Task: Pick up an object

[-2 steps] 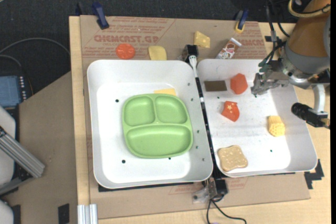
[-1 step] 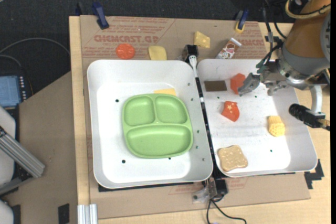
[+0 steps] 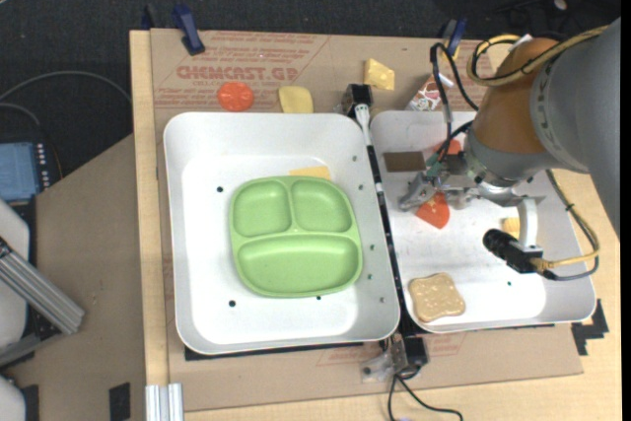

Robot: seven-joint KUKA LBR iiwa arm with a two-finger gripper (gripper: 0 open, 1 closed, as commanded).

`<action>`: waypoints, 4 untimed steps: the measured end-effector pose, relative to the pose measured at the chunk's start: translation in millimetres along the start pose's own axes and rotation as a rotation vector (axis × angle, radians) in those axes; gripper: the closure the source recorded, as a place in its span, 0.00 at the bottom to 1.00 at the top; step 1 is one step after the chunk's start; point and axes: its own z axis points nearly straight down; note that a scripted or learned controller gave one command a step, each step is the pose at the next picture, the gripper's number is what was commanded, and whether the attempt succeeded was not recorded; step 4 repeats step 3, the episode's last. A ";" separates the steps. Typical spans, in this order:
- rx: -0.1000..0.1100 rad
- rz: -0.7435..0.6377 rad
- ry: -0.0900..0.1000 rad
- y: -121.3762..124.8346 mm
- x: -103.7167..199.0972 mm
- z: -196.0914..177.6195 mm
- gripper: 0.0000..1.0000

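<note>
At the near edge of the right bin (image 3: pixel 567 306), a tan toast-shaped piece (image 3: pixel 436 297) lies flat in the front left corner, well apart from the arm. From my remote seat I read the orange-red piece (image 3: pixel 434 212) as the likeliest target: it sits on the bin floor near the dividing wall, just below and touching or nearly touching the gripper (image 3: pixel 431 187), which points toward the left of the frame. The piece's long axis is too small for me to judge. Whether the pincer stands apart or together I cannot tell; the wrist and cables crowd it, and I see nothing clearly between its tips. A black fitting with a yellow cable (image 3: pixel 513 251) hangs over the bin floor to the right of the piece.

Across the wall, the left bin (image 3: pixel 197 212) carries a green divided tray (image 3: pixel 294 235), with a pale yellow slip (image 3: pixel 311 173) peeking out behind it.

Behind the gripper, a brown flat piece (image 3: pixel 402 161) lies by the right bin's back wall. Further off, on the cardboard (image 3: pixel 158 94) beyond both bins, rest an orange round piece (image 3: pixel 235 96), two yellow pieces (image 3: pixel 295 100) (image 3: pixel 380 74) and a small red-and-white carton (image 3: pixel 426 99). My judgement: the next move is a short drop onto the orange-red piece, with little room beside the wall.
</note>
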 end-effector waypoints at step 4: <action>-0.009 -0.005 -0.001 -32.3 84.5 -150.2 1.00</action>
